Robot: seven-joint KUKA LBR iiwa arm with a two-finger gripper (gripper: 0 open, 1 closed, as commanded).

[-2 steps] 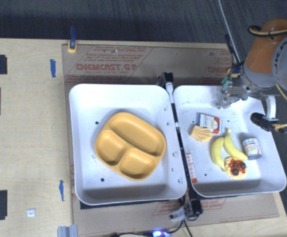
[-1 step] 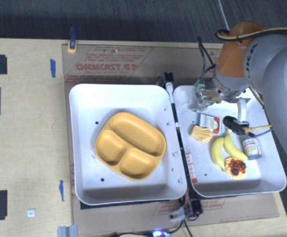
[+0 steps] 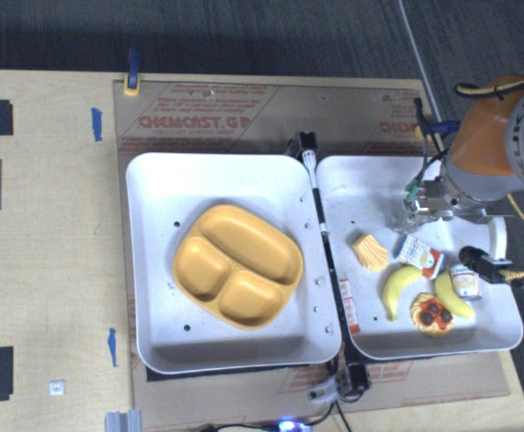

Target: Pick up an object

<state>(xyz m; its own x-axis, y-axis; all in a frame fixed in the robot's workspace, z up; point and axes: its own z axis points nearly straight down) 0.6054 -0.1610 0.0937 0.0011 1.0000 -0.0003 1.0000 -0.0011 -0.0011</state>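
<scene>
Nearest the camera, along the lower edge of the right-hand shallow white bin (image 3: pixel 505 336), lies a huddle of small things: a round pastry with red topping (image 3: pixel 433 314), two yellow plastic bananas (one (image 3: pixel 399 288) to the pastry's left, the other (image 3: pixel 453 297) at its right), a small white pot with a red label (image 3: pixel 465 283) resting against the second banana, and a red-and-white sachet (image 3: pixel 420 252) just above them. A pale yellow ridged wedge (image 3: pixel 369 251) sits apart, to their left. The left-hand white bin (image 3: pixel 145 187) holds a mustard-yellow three-compartment plastic tray (image 3: pixel 237 265), and both bins stand on a brown cardboard sheet (image 3: pixel 244 115) on the desk.

The grey arm with its orange band (image 3: pixel 487 142) reaches in from the right, and its gripper (image 3: pixel 421 203) hangs over the upper middle of the right bin, above the sachet and near the wedge. Whether the fingers are apart or together I cannot tell; nothing is visibly between them.

The step in hand looks like choosing and approaching a target. The wedge seems the safest choice, since it has free space around it. The bananas, pot and pastry crowd one another, so a descent there risks nudging neighbours (or catching two at once). A straight vertical drop centred on one item would likely serve best.
</scene>
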